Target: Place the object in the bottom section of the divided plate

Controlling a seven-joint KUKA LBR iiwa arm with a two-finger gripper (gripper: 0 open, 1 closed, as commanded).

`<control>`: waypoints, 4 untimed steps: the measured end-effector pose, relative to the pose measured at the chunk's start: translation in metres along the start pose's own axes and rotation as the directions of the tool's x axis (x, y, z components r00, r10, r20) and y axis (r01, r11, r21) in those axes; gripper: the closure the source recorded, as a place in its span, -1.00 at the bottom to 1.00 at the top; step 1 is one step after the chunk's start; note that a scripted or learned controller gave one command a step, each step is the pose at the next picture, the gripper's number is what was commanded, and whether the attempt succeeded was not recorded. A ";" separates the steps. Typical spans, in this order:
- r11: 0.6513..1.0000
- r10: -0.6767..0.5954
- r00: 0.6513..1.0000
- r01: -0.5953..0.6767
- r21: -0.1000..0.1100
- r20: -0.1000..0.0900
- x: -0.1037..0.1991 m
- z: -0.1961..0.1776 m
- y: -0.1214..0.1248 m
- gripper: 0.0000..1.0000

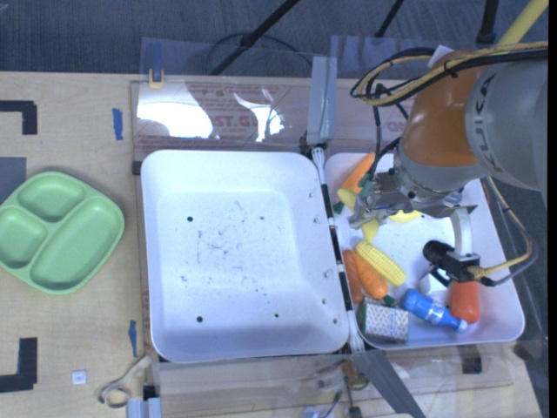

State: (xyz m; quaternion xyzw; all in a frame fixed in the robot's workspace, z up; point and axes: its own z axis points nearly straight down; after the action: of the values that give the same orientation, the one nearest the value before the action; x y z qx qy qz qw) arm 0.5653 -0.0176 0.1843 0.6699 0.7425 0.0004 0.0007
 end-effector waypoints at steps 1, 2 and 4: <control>0.997 -0.082 0.997 0.082 0.000 0.000 0.055 0.000 0.065 1.00; 0.971 -0.239 0.971 0.239 -0.002 0.000 0.115 -0.008 0.085 1.00; 0.996 0.093 0.996 -0.093 0.003 0.000 0.180 -0.038 0.049 -1.00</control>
State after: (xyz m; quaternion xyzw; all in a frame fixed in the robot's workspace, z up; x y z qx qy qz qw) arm 0.5954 0.1661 0.2226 0.7036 0.7105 -0.0004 -0.0003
